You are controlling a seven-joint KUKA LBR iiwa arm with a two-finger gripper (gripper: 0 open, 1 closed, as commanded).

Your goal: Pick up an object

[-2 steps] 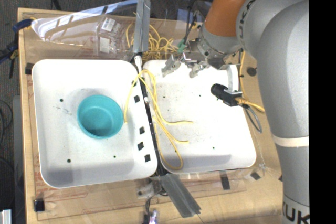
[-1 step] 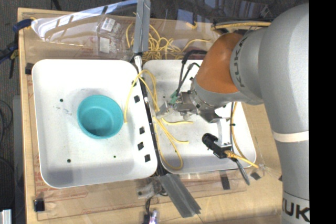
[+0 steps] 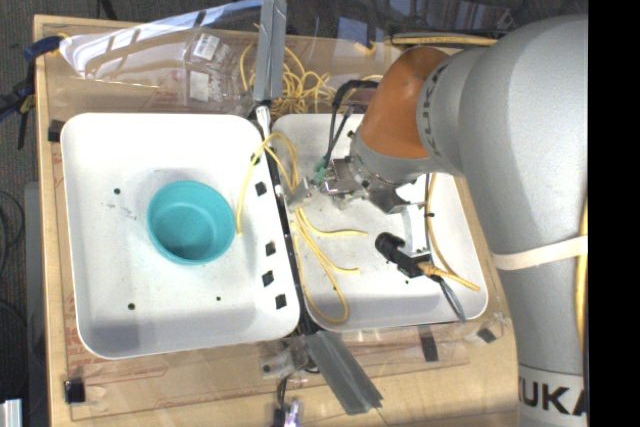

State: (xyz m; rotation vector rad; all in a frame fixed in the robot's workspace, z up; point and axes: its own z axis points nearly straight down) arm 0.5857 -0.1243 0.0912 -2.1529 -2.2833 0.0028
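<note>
A teal bowl (image 3: pixel 191 221) sits upright in the middle of the left bin (image 3: pixel 100 300). My gripper (image 3: pixel 328 181) is low over the upper left part of the right bin (image 3: pixel 375 310), close to the divider between the bins. The grey arm with its orange band (image 3: pixel 400 110) comes in from the right and hides much of that bin's far side. I see nothing that is clearly held at the gripper's tip.
Thin yellow cables (image 3: pixel 330 245) trail over the right bin's floor and along the divider (image 3: pixel 268 245). More yellow cable (image 3: pixel 295 85) is bunched behind the bins, beside a clear plastic sheet (image 3: pixel 170 55) at the back left.
</note>
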